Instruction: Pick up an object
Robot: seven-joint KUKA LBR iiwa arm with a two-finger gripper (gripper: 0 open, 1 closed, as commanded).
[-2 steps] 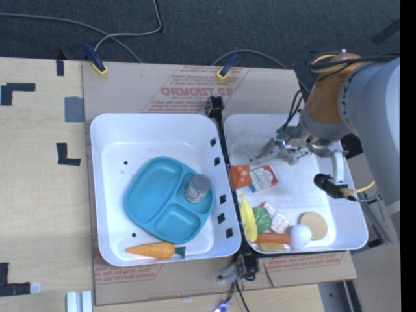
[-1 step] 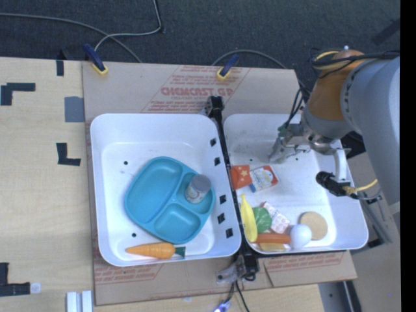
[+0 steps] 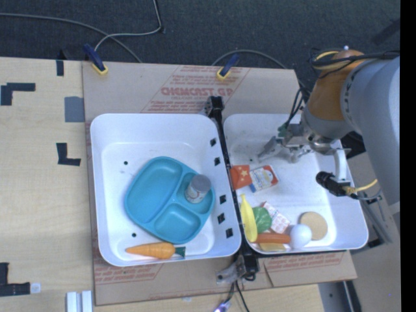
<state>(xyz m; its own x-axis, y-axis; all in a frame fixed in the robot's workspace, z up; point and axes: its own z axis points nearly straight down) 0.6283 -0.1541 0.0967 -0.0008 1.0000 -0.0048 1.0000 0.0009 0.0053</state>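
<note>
My gripper [image 3: 281, 153] hangs over the back of the right bin [image 3: 354, 239], its fingers spread open with nothing between them. Just in front and to its left lies a red and white packet [image 3: 254, 177]. Along the bin's front edge sit a yellow banana [image 3: 247, 221], a green piece [image 3: 262, 218], a small white and pink packet [image 3: 280, 221], an orange stick [image 3: 273, 238], a white ball [image 3: 300, 235] and a tan round biscuit [image 3: 315, 223].
The left bin [image 3: 104, 174] holds a blue divided plate [image 3: 162, 203] with a grey can [image 3: 197, 188] on it, and a carrot [image 3: 152, 251] at the front edge. The wall between the bins [image 3: 224, 174] carries black clips. The arm's body [image 3: 364, 103] looms over the right bin's far right side.
</note>
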